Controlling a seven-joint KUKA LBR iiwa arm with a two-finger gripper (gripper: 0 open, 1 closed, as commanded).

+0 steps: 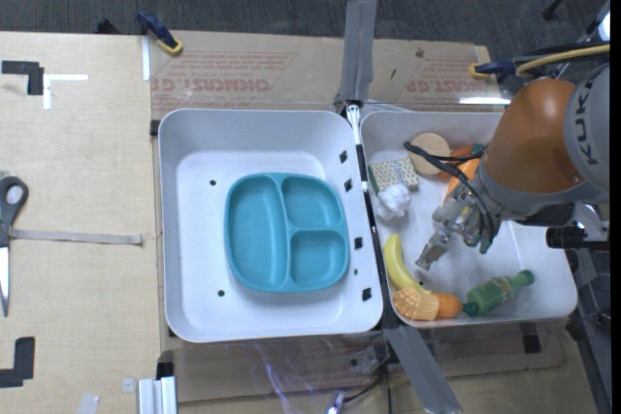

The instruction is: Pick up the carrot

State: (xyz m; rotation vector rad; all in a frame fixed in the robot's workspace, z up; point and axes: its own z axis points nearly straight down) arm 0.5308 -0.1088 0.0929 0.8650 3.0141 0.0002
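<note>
Camera view: the carrot (pixel 464 168) lies in the right bin (pixel 553 301), toward its 12 o'clock end, an orange piece poking out at 3 o'clock of a tan round thing (pixel 430 150) and partly hidden under the arm's orange band (pixel 532 145), so only a bit of it shows. Looks like a toy, so probably light, stiff plastic, smooth and a bit slippery, not fragile; best taken across the middle of its body, narrow way, not at the tapered tip. The claw (pixel 433 252) hangs low in the middle of the bin, at about 7 o'clock from the carrot and clear of it; its tips look close together with nothing between them, though small and blurry. Around: a speckled sponge-like block (pixel 393 174) and a white crumpled thing (pixel 393 201) at 9 o'clock of the claw, a banana (pixel 395 265) at 8 o'clock, an orange-yellow corn-like piece (pixel 422 304) at 6 o'clock, a green bottle (pixel 498 292) at 4 o'clock. The tan round thing touches or overlaps the carrot, can't tell which; it is the main crowding, and the arm's own body hides the approach. The left bin (pixel 184 238) at 9 o'clock holds a teal divided plate (pixel 287 233). Scissors (pixel 8 218) lie on the table (pixel 73 150) at far 9 o'clock, out of the way.
</note>
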